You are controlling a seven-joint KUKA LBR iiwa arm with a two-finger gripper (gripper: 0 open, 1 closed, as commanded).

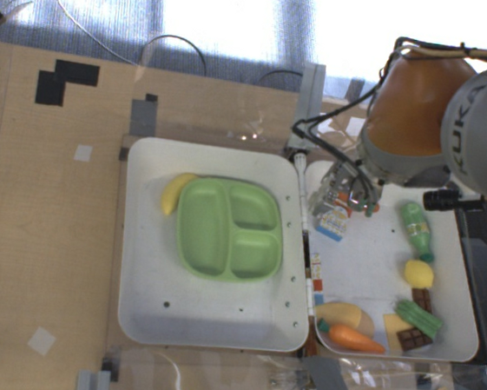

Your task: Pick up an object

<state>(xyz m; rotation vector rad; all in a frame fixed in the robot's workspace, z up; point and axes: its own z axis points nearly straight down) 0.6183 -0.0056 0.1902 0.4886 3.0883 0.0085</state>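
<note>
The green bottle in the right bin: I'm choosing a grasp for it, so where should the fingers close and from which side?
Grip the green bottle across its wider body, coming straight down from above. It lies flat on the right bin's floor, its length running up-down in view, with bare floor on both long sides, so fingers probably fit left and right.

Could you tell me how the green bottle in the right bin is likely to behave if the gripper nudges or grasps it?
The green bottle lies on its side on the bin floor, so a nudge would probably roll it. Its rounded body may slip between two fingers. It looks like a small toy, likely light and stiff.
</note>
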